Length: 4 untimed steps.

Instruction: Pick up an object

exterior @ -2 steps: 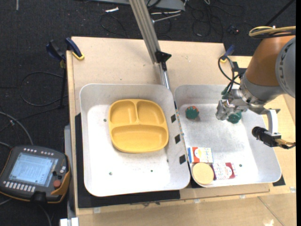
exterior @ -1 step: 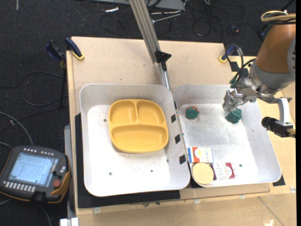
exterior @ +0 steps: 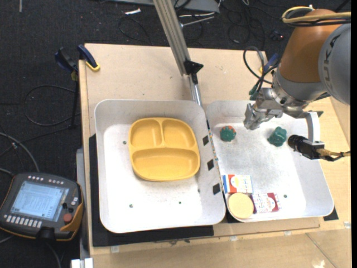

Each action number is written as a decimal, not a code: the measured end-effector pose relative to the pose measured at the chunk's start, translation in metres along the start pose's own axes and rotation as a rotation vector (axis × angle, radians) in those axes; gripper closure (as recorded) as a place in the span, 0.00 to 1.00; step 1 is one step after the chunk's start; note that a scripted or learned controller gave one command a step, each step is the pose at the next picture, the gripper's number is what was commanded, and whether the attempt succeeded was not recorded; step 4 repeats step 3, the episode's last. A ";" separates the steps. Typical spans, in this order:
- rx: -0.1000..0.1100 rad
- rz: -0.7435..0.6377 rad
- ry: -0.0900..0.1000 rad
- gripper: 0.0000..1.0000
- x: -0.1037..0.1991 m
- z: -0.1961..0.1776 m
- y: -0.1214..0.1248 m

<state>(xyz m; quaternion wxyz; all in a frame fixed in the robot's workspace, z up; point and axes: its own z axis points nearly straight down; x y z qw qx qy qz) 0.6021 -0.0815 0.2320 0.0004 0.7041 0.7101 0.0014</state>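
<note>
Grey end effector (exterior: pixel 252 120) hovers between two green objects (exterior: pixel 227 133); finger state unclear.

Tray (exterior: pixel 164 149) in left bin (exterior: pixel 111 166)

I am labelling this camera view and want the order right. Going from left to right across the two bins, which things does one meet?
Yellow divided plate in the left bin → green-and-red toy → gripper above the right bin → green block.
</note>
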 end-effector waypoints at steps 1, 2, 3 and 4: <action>0.000 0.000 0.000 1.00 0.058 -0.010 0.005; 0.003 0.000 0.000 1.00 0.111 0.001 0.000; 0.001 0.000 0.000 1.00 0.167 0.007 0.011; 0.001 0.000 0.000 1.00 0.167 0.007 0.011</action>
